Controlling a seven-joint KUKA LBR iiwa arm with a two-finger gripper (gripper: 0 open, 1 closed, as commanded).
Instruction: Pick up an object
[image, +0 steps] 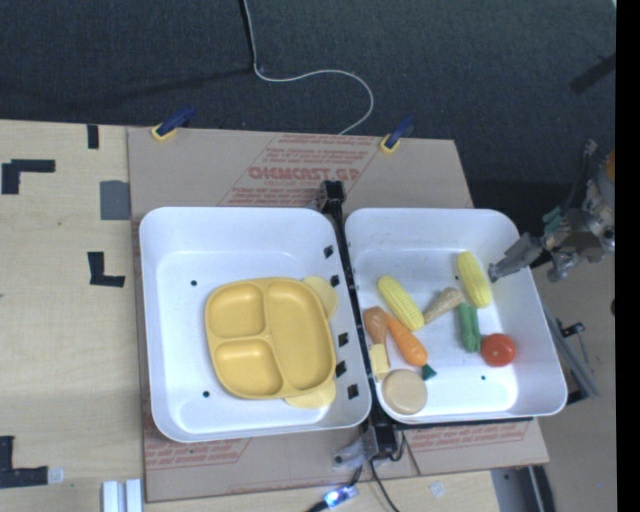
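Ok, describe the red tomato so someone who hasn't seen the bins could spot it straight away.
Look in the right-hand white bin, the one holding the toy food rather than the yellow divided plate. Go to its lower right area, just below the green vegetable. The tomato is the small round one, and the only red item there; the carrot nearby is orange and elongated.

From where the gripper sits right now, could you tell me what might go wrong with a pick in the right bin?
The gripper sits at the right white bin's right wall, beside the yellow toy corn cob; descending there could clip the wall or nudge the cob away. The orange toy carrot, second yellow corn cob and round beige disc lie closely packed, so a grasp may catch two or slip.
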